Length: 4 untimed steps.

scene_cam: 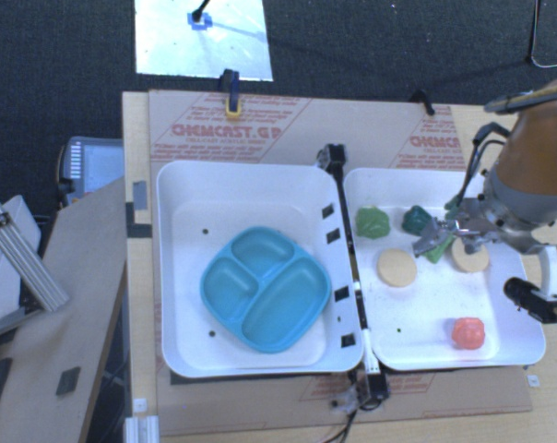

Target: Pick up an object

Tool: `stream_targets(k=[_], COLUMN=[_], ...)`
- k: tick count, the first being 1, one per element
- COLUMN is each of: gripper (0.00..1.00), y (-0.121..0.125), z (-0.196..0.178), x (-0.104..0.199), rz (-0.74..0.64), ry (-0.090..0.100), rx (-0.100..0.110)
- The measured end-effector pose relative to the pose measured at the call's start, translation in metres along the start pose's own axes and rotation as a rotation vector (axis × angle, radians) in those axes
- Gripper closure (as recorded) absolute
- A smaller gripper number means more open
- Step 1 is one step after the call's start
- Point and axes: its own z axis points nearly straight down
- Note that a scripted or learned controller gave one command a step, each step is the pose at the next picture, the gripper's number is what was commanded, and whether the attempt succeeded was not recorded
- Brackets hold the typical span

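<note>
White right bin: pincer, grip state unclear, over dark green piece; likely light, take its sides

Right bin, gripper in among the pieces.
Divided plate sits far left of the jaws in the left bin; round piece just beside them.

Arm cut off by the right edge, gripper finger state unreadable, pale round piece partly hidden under the wrist, small green item at the fingertips mostly covered.
</note>
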Motion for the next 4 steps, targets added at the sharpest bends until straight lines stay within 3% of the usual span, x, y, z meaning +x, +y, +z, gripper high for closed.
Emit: stream_targets(k=[1, 3, 4], gripper=[0.00, 0.00, 0.00], y=[0.003, -0.009, -0.008], z=[-0.007, 0.106, 0.120], x=[0.000, -0.007, -0.007], rz=[-0.002, 0.000, 0.000], ry=[-0.002, -0.001, -0.001], rx=[-0.013, -0.009, -0.012])
